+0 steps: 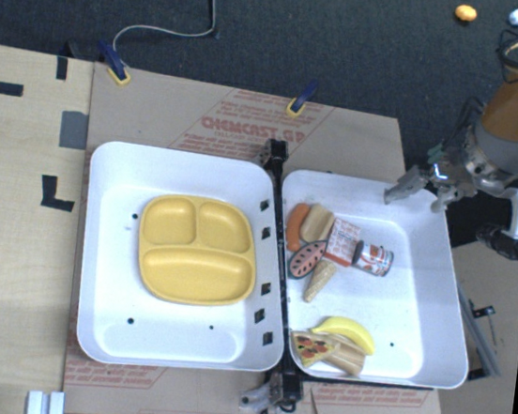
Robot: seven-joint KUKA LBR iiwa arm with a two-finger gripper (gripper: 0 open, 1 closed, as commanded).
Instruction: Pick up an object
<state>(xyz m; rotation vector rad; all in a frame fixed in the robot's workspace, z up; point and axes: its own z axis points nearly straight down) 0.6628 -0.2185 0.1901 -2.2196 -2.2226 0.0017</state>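
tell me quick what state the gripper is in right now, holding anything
gripper: open, fingers spread, holding nothing, above the far right corner of the right bin, apart from the toy food and can lying in it.

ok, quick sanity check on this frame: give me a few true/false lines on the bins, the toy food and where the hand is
1. The yellow divided plate lies in the left bin. True.
2. The hand is clamped on the banana. False: the hand sits at the right bin's upper right edge, nothing between its fingers; the banana lies near that bin's front.
3. The small can lies on its side in the right bin. True.
4. The pizza slice is on the yellow plate. False: the pizza slice lies in the right bin's front left corner.
5. The arm comes in from the right of the view. True.
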